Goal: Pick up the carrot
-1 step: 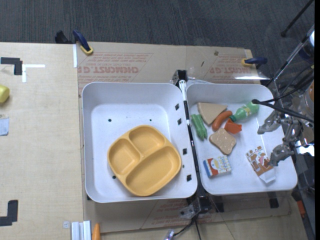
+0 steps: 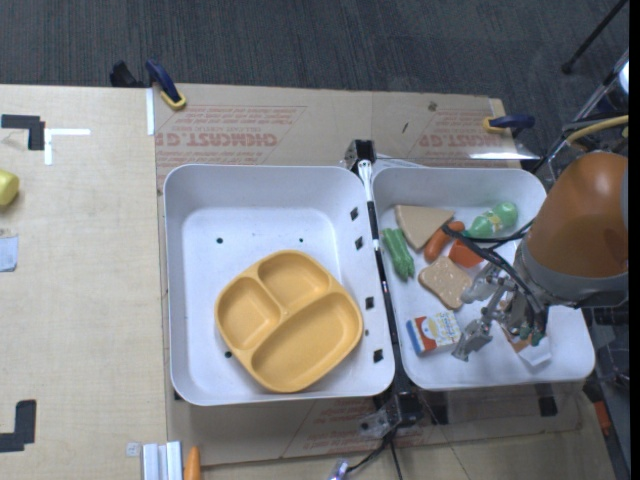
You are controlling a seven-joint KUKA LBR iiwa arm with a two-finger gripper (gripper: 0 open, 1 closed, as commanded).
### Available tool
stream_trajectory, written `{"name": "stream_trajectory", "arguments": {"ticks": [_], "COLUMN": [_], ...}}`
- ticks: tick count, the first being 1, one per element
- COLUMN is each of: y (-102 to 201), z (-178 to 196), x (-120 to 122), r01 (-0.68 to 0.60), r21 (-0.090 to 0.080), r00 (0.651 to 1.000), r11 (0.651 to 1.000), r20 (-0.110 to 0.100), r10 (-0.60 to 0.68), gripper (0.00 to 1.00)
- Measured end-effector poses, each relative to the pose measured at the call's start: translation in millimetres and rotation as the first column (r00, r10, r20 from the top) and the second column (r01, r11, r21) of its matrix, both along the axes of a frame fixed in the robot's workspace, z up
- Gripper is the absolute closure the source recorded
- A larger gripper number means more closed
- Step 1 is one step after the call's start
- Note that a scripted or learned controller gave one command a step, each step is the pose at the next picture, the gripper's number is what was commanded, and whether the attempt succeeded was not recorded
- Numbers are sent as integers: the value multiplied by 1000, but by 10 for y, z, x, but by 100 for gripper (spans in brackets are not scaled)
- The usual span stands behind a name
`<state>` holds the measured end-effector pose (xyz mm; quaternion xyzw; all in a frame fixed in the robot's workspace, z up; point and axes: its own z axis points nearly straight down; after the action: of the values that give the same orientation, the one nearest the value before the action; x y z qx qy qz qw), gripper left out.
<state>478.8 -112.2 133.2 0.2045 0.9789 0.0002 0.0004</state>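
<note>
The carrot (image 2: 438, 240) is a short orange piece lying near the middle of the right bin (image 2: 565, 363), between a tan wedge (image 2: 424, 220) and a bread slice (image 2: 447, 283). A green leafy piece (image 2: 496, 217) lies just to its right; I cannot tell whether the two are joined. My gripper (image 2: 484, 330) hangs low over the bin's front half, right of a small carton (image 2: 431, 333) and well in front of the carrot. It is open, with nothing between its fingers. The arm's orange band (image 2: 588, 218) covers the bin's right side.
A green pickle-like stick (image 2: 399, 253) lies along the right bin's left wall, and a red-orange piece (image 2: 464, 256) sits beside the carrot. The left bin (image 2: 190, 268) holds a yellow divided plate (image 2: 290, 318). A yellow fruit (image 2: 7, 188) rests on the bench at far left.
</note>
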Motion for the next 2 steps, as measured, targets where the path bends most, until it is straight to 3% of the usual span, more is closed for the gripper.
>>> {"name": "stream_trajectory", "arguments": {"ticks": [1, 2], "y": [-218, -218], "z": [-412, -412], "x": [180, 179], "r01": [204, 204], "r21": [-1, -1], "r00": [979, 979], "r11": [979, 979], "r20": [1, 1], "r10": [-204, -204], "gripper": [0, 0]}}
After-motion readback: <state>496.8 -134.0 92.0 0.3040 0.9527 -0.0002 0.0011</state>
